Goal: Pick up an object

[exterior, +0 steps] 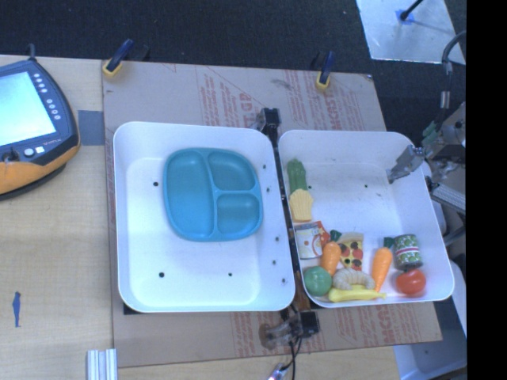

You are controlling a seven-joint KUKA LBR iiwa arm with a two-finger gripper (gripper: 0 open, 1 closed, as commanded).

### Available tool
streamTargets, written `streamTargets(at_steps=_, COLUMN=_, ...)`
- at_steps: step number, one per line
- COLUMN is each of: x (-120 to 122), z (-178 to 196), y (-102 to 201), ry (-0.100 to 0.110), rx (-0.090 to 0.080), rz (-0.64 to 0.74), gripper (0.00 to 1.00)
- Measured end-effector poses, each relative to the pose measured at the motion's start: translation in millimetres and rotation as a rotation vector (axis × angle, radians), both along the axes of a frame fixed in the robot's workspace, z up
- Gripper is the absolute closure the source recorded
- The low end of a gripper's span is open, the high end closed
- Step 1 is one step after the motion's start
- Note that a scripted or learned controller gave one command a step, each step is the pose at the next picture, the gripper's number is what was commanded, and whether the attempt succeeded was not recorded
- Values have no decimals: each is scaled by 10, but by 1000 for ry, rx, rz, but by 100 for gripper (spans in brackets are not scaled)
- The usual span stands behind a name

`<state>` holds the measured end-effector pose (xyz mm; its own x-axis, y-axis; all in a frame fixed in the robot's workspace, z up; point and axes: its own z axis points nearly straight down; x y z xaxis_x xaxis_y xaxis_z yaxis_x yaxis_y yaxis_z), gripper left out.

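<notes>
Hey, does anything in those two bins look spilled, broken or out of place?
Nothing stands out. The blue divided plate lies flat in the left bin, and the toy foods, like the tomato and carrot, sit bunched along the right bin's near side.

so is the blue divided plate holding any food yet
No. The blue divided plate lies in the left bin with all three compartments bare; the toy food sits in the right bin.

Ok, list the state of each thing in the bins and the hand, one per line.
hand: at right bin's far right edge, holding nothing
blue plate: flat in left bin, compartments bare
tomato: resting in right bin's near corner
orange carrot: lying beside the tomato
green can: on its side
</notes>
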<state>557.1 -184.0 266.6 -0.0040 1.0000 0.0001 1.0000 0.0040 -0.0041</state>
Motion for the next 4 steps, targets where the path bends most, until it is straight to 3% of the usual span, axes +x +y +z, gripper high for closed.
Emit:
streamTargets(at_steps=1, x=-633, z=-1350, y=-282, ry=2, rx=1, rz=0, gripper=0)
streamTargets(at_steps=2, x=-813, z=-1753, y=-276, ry=0, rx=1, rz=2, gripper=0)
streamTargets(at_steps=3, x=-810, z=-1650, y=-287, ry=1, rx=-1, rz=7, gripper=100)
streamTargets(at_steps=4, x=-760, z=-678, y=241, ry=-2, rx=1, rz=1, gripper=100)
